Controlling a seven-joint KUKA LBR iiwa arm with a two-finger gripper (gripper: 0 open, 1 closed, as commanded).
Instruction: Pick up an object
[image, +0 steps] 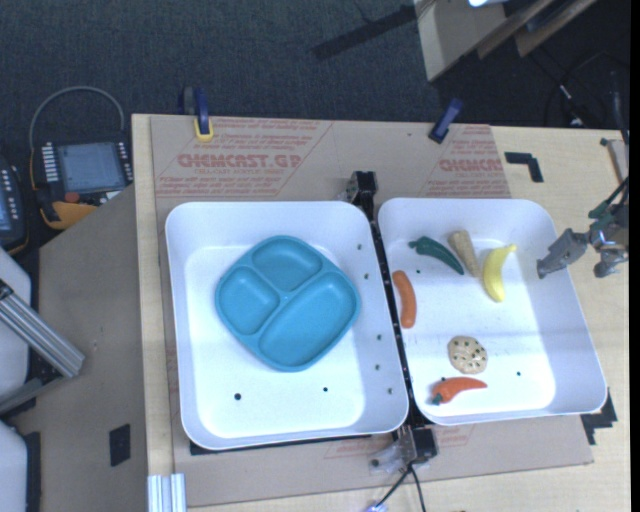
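The right bin (560, 330) holds several toy foods: a yellow banana (496, 271), a green pepper (437, 253), a beige piece (463, 247), an orange sausage (405, 298), a round cookie (466, 352) and a red-orange chili (458, 389). My gripper (582, 260) hangs at the view's right edge, over the right rim of that bin and to the right of the banana. Its fingers (555, 260) are spread open with nothing between them.
A blue divided plate (288, 300) lies in the left bin (200, 370). Both bins sit on a cardboard-covered bench, with clamps at its back edge. A small screen device (88, 165) lies off the bench at far left.
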